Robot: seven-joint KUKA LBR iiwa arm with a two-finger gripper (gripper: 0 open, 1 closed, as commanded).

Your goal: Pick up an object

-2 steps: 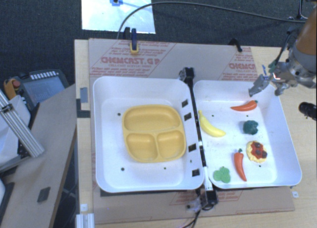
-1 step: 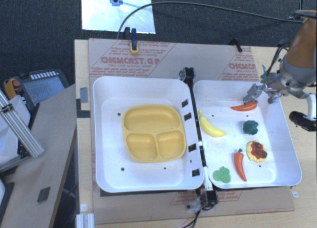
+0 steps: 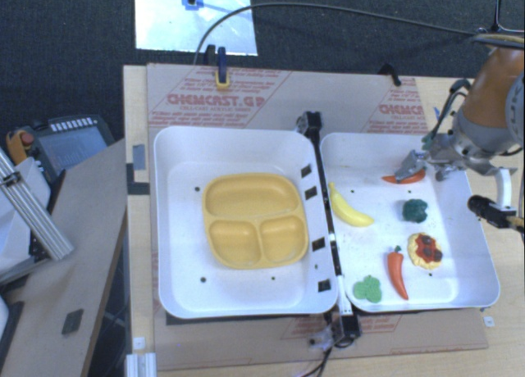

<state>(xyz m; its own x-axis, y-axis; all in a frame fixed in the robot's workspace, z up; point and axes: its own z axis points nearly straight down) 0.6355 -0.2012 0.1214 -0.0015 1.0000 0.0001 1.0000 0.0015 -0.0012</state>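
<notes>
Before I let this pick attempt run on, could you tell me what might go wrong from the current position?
1. The gripper sits over one end of the orange carrot, close to the right bin's far wall; an end-on grasp may slip or tilt the carrot out.
2. The broccoli lies just in front, so a sideways nudge could knock it.
</notes>
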